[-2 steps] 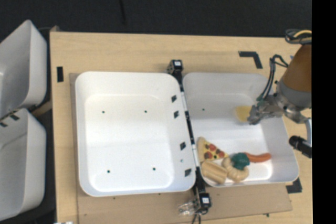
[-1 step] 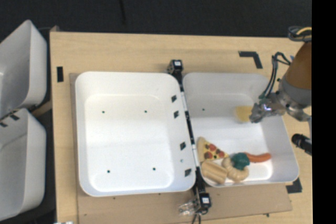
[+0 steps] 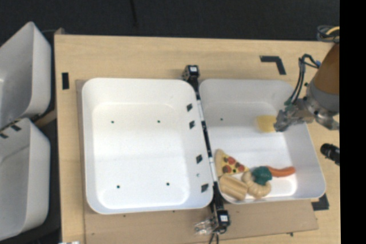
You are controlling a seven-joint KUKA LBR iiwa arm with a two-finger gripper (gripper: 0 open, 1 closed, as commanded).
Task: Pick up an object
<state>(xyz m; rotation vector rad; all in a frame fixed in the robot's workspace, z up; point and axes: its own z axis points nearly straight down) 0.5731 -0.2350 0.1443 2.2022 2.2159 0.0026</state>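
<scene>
The grey two-finger pincer (image 3: 284,120) hangs low over the right-hand shallow white plastic bin (image 3: 240,91), its tip just beside a small pale-yellow soft-looking lump (image 3: 265,123) on the side away from the arm, which looks like the chosen target. Whether it has closed, I cannot tell. Nearer me, well apart from it, a toy pizza slice (image 3: 230,164), tan bread-like pieces (image 3: 243,186) and an orange carrot with green top (image 3: 271,172) crowd that bin's corner, likely having slid there.

Wooden bench (image 3: 131,57), two white bins (image 3: 137,140)
</scene>
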